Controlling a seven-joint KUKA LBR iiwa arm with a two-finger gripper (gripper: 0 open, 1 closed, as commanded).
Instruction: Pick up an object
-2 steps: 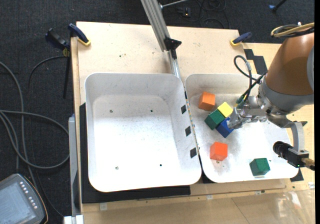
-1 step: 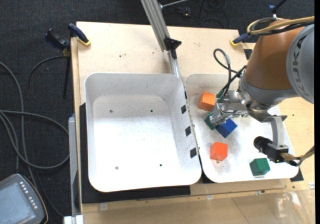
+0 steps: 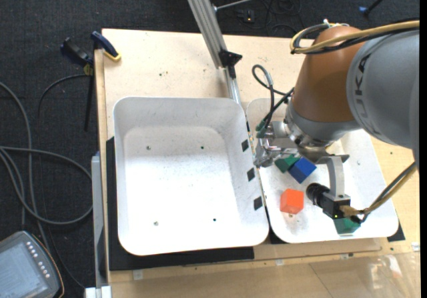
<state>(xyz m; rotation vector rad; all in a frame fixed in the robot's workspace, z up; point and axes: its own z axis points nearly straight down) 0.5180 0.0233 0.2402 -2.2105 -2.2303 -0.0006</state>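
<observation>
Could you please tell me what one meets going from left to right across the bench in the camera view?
Blue clamp → left white bin → orange block → green block.

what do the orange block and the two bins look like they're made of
The small orange cube-shaped block looks like matte foam or painted wood: flat even colour, no glare, soft edges. I can't tell which. The two shallow white bins, left and right, look like moulded plastic: thin rounded rims, smooth faintly glossy walls, scattered dark specks.
</observation>
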